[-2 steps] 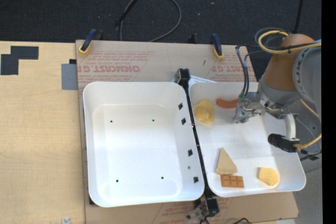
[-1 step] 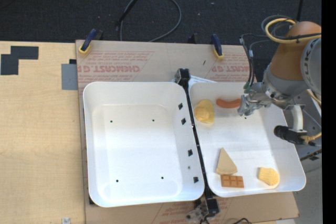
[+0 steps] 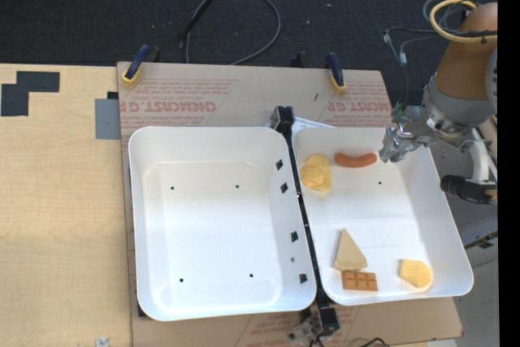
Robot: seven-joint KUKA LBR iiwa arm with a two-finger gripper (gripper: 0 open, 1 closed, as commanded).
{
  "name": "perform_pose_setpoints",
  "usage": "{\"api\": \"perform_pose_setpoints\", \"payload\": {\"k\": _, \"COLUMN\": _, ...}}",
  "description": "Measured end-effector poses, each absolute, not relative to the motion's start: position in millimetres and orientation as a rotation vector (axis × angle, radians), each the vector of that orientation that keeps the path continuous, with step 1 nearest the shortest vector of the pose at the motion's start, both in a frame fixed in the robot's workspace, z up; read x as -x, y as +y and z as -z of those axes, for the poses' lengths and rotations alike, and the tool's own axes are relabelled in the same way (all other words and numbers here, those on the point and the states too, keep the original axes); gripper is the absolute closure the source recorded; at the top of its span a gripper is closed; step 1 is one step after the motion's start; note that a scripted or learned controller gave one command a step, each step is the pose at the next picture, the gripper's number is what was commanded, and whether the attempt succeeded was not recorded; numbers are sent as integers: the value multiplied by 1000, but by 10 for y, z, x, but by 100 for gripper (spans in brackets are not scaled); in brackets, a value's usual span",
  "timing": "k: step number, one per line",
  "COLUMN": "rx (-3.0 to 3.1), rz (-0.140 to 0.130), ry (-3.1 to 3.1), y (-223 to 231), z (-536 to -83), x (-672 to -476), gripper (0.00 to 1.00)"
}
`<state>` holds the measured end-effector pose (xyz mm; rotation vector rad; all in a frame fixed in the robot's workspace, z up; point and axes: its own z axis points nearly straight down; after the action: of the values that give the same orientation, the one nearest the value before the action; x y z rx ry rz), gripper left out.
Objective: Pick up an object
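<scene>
Seen from above at a slant, a pale wooden bench (image 3: 57, 215) bears a sheet of brown cardboard (image 3: 236, 97) held at its far edge by two clamps with yellow and blue grips (image 3: 136, 66), and on the cardboard sit two shallow white bins side by side. The left bin (image 3: 142, 175) shows a bare floor with a few small dark dots. A black divider strip (image 3: 294, 199) runs between the bins. In the right bin (image 3: 443, 215), nearest the divider, lies a lumpy yellow piece (image 3: 317, 173); just beyond it to the right lies a reddish sausage shape (image 3: 355, 160). Toward the near edge sit a tan wedge (image 3: 349, 250), a small brown waffle-like square (image 3: 359, 281) touching its lower side, and, a little apart, a yellow chunk (image 3: 415, 273). At the far right corner of this bin the gripper (image 3: 396, 144) hangs just beside the sausage's right end; it is small and blurred, so whether its fingers are apart or closed cannot be told, and nothing seems to be held. The grey arm (image 3: 467, 73) behind it is cut off at the right edge.
</scene>
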<state>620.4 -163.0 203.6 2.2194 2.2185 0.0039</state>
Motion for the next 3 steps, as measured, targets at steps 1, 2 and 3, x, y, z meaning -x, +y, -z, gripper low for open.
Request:
{"api": "perform_pose_setpoints", "payload": {"k": 1, "rx": -2220, "rz": -3, "ry": 2219, "y": -1636, "z": -2411, "x": -6208, "gripper": 100}}
{"api": "perform_pose_setpoints", "payload": {"k": 2, "rx": -2218, "rz": -1, "ry": 2225, "y": -1134, "z": -2451, "x": -6203, "gripper": 100}}
{"api": "perform_pose_setpoints", "payload": {"k": 3, "rx": -2219, "rz": 1, "ry": 2226, "y": -641, "z": -2317, "x": -6079, "gripper": 100}}
